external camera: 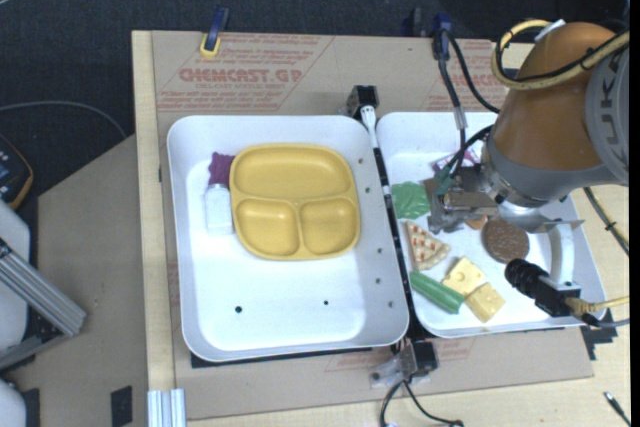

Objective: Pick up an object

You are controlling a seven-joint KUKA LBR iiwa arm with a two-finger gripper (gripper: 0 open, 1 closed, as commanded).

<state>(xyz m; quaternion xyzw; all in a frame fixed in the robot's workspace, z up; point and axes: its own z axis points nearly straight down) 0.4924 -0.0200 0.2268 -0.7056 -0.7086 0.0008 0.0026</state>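
Note:
My gripper (450,212) hangs low over the middle of the right bin (400,137), under the orange-banded wrist. Just left of it lies a green leafy piece (408,199). Below it lies a waffle-patterned slice (427,246), and to its right a round brown cookie (505,240). Nearer the front lie a green cylinder (435,292) and yellow cheese blocks (476,287). I see nothing held by the gripper.
The left bin (290,315) holds a yellow divided plate (295,200) and, at its left, a white bottle with a purple cap (217,193). A ridge separates the two bins. Cables run along the back of the right bin.

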